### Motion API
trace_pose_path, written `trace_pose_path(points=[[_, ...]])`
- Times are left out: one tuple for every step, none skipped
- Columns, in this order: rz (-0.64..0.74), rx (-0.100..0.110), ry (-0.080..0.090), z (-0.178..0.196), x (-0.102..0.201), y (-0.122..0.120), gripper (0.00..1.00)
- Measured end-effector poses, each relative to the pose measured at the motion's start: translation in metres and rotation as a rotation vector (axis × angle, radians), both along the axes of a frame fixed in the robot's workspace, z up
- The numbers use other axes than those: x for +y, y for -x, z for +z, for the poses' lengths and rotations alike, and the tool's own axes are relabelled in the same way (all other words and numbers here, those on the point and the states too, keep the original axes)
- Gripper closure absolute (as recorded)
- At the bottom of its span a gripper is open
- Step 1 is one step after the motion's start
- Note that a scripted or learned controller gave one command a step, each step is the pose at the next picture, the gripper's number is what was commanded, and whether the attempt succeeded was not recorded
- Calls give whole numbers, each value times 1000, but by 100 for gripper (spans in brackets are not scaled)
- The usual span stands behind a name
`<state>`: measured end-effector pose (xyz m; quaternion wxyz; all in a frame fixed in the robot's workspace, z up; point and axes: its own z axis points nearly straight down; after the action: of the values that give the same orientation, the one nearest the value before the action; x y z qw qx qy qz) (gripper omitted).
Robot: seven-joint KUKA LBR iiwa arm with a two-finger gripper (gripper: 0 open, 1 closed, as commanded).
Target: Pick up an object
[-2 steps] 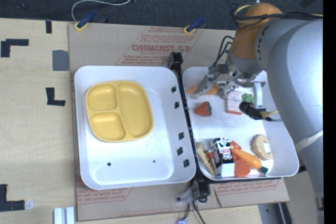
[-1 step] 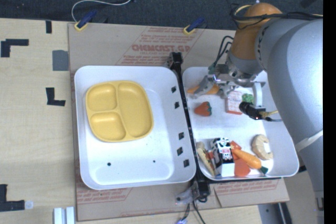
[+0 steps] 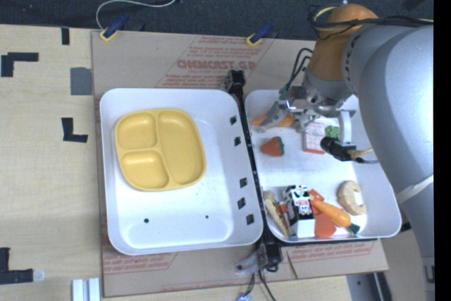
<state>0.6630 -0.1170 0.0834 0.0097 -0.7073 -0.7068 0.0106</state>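
Observation:
My gripper (image 3: 291, 112) hangs low over the back left part of the right bin (image 3: 373, 173). An orange piece (image 3: 270, 120) lies just to its left, partly under it. I cannot make out whether that piece is touched or held. A red strawberry-like toy (image 3: 272, 146) lies a little nearer the front. A red and white carton (image 3: 315, 137) sits right of the gripper, partly hidden by the robot's parts.
The left bin (image 3: 211, 222) holds a yellow divided plate (image 3: 159, 149). At the right bin's front lie a black and white cow toy (image 3: 300, 201), an orange carrot (image 3: 330, 211), pale sticks (image 3: 275, 213) and a tan bagel (image 3: 351, 197). The grey arm (image 3: 402, 95) covers the right side.

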Motion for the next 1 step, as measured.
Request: trace_pose_path(points=[[2,0,-6,0,-3,-1,0]])
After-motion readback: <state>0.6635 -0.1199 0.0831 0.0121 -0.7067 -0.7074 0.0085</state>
